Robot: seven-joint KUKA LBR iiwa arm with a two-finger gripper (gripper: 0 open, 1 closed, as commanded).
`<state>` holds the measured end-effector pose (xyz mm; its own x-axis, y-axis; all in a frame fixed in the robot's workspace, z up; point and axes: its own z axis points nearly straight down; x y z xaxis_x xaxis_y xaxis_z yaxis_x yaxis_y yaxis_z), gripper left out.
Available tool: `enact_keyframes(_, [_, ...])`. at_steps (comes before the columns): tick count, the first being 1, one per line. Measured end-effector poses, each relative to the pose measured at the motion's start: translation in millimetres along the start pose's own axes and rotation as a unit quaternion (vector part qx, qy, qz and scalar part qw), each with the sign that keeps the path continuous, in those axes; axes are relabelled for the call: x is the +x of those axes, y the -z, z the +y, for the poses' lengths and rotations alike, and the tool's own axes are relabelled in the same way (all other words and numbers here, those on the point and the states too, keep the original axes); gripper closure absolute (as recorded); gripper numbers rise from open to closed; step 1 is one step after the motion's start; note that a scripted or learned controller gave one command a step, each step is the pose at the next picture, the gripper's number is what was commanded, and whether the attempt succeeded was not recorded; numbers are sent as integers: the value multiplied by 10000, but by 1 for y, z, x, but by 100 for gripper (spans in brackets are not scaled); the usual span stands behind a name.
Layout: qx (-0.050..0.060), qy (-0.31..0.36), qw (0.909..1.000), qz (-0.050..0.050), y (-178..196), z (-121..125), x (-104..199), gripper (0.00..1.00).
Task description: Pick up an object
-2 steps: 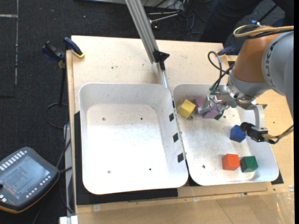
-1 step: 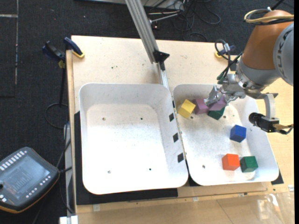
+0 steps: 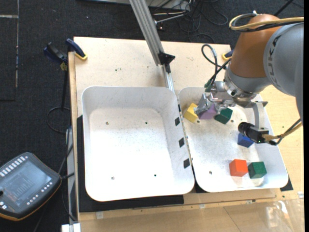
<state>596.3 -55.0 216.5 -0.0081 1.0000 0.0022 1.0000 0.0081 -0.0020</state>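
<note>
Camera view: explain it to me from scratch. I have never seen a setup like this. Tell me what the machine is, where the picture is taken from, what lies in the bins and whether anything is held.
The picture comes from one fixed camera above the bench, looking down at a slant. The grey and orange machine reaching in from the right is a robot arm; its pincer is the grasping part at its tip. Two shallow white bins sit side by side. The right bin holds small blocks: a yellow block, a purple block and a teal block clustered beneath the pincer, a blue block further right, and an orange block beside a green block near the front. Whether the pincer grips anything cannot be told from here.
</note>
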Motion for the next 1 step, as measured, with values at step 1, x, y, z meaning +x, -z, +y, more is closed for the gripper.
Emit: enact_keyframes(1, [-3, 8, 10000, 3, 9, -12, 59, 100])
